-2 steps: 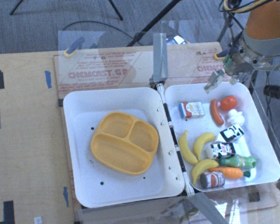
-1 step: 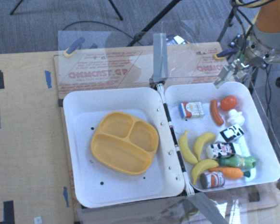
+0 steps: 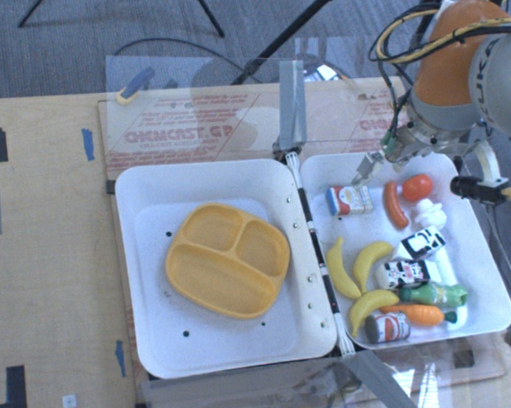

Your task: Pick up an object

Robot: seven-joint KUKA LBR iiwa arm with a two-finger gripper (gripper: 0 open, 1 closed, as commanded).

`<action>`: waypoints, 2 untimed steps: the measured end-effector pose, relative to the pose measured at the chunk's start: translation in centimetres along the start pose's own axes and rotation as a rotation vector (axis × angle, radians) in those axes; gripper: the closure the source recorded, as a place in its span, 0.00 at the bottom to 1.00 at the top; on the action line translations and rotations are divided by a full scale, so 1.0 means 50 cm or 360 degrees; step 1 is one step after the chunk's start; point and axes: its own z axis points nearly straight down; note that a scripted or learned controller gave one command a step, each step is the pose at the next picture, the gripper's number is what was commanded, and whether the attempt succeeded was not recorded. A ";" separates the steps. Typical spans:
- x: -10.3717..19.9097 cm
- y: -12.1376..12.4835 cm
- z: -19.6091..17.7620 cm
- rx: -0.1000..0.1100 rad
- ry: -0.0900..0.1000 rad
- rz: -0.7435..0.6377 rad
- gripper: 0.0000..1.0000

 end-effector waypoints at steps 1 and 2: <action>0.019 -0.094 0.127 -0.0004 -0.0001 -0.0094 0.00; -0.185 -0.059 0.006 -0.0006 -0.0006 -0.0213 0.00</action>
